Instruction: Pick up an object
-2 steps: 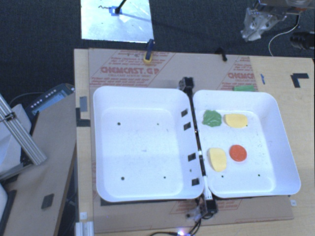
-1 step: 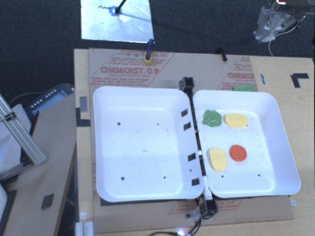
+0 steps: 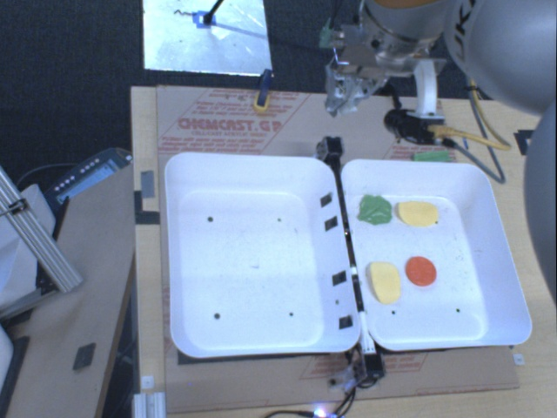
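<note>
In the right bin (image 3: 487, 259) lie a green leaf-like piece (image 3: 375, 209), a yellow piece (image 3: 418, 213) beside it, a pale yellow oval (image 3: 384, 281) nearer the front, and an orange-red disc (image 3: 421, 271). My gripper (image 3: 345, 98) hangs well above the bench behind the bins, near the back edge of the divider, and nothing shows between its fingers. It is far from every piece.
The left bin (image 3: 252, 251) sits beside the right one, joined by a black clipped divider (image 3: 341, 242). A yellow-and-blue clamp (image 3: 262, 94) stands at the back of the cardboard sheet. A small green item (image 3: 431, 156) lies behind the right bin.
</note>
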Robot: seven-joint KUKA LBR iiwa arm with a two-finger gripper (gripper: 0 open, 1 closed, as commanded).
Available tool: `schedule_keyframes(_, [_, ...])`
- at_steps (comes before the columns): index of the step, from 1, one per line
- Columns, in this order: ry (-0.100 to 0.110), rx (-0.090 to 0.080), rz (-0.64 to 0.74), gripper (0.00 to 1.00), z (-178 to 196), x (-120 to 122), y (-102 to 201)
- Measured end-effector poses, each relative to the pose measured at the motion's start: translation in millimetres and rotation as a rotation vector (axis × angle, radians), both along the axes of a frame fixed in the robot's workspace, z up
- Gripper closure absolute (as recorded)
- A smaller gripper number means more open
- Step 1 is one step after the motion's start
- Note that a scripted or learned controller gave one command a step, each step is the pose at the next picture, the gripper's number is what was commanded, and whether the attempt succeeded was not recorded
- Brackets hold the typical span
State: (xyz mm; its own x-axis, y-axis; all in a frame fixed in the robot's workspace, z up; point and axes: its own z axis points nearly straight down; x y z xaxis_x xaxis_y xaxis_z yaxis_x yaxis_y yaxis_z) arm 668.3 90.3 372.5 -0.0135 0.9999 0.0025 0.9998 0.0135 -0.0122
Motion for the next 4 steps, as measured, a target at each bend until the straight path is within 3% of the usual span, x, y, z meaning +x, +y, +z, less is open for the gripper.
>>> schedule_keyframes(1, [-0.029,0.001,-0.007,1.0,140.2,-27.3,2.9])
schedule_keyframes(2, [-0.019,-0.003,-0.015,1.0,164.7,1.0,-46.4])
schedule_keyframes(3, [-0.003,0.002,0.006,1.0,36.6,-9.7,146.6])
schedule_keyframes(4, [-0.015,-0.001,-0.007,1.0,69.5,-9.2,144.2])
